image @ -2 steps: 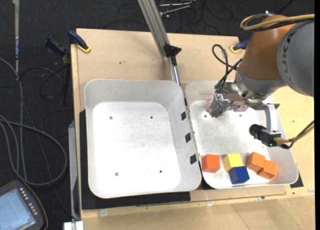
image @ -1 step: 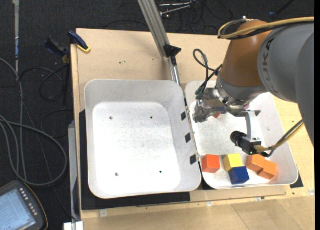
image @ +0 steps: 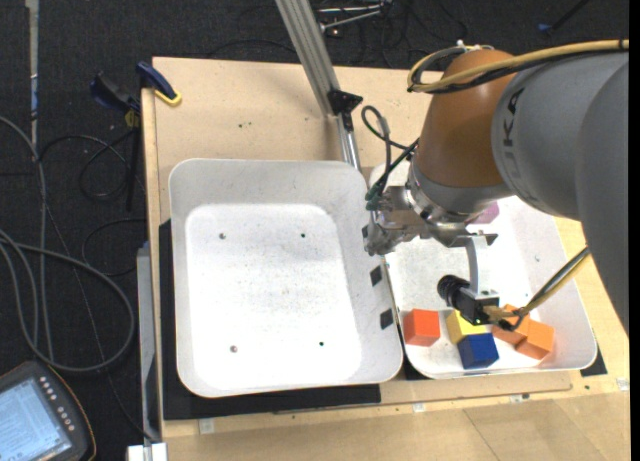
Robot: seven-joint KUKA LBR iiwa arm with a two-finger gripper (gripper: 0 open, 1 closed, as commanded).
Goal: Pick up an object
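The end effector [image: 385, 232] hangs over the left rim of the right shallow white bin [image: 560, 249]; spread or pressed together, I cannot tell. The small orange cube [image: 422, 326] lies in that bin toward the near rim, apart from the end effector, squarish and sitting flat.

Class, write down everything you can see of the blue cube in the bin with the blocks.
The blue cube is plain and matt, with crisp edges; its material is unclear. It rests flat on the floor of the white bin, by the wall nearest the camera, turned slightly askew. A yellow block touches its far side; an orange block lies apart beside it.
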